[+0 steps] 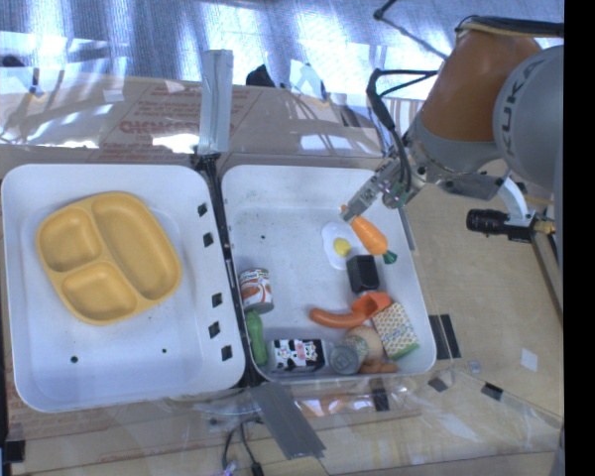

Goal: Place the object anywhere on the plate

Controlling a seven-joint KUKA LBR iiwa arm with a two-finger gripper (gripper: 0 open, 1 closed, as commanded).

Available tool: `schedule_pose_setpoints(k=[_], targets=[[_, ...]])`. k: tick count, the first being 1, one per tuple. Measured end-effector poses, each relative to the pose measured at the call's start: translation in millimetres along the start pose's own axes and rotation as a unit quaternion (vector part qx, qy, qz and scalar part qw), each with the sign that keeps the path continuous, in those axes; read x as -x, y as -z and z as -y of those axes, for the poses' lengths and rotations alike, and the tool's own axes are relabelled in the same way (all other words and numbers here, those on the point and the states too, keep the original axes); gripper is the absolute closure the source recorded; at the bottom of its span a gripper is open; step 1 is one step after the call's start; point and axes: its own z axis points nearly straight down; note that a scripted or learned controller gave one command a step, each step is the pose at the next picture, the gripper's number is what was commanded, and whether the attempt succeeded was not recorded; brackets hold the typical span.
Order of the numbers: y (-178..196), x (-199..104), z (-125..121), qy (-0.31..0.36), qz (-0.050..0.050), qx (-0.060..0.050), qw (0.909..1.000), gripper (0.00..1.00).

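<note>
A yellow plate [107, 256] with three compartments lies in the left bin [20, 365], with nothing on it. My gripper [355, 207] reaches into the right bin [278, 201] from the upper right, its tip low over the bin's far right part. Just below the tip lies an orange toy carrot [369, 234] with a green top, beside a fried-egg toy [334, 247]. Whether the tip touches the carrot I cannot make out.
The right bin's near half is crowded: a black block [362, 273], an orange sausage [339, 316], a small can [256, 290], a green cucumber [256, 337], a cow-print carton [297, 353], a patterned box [398, 329]. A black divider [214, 228] separates the bins.
</note>
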Motion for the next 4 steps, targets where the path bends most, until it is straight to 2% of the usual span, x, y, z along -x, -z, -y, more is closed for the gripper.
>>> schedule_pose_setpoints(k=[4], targets=[[41,2,-4,0.011,0.005,0.001,0.9999,1.00]])
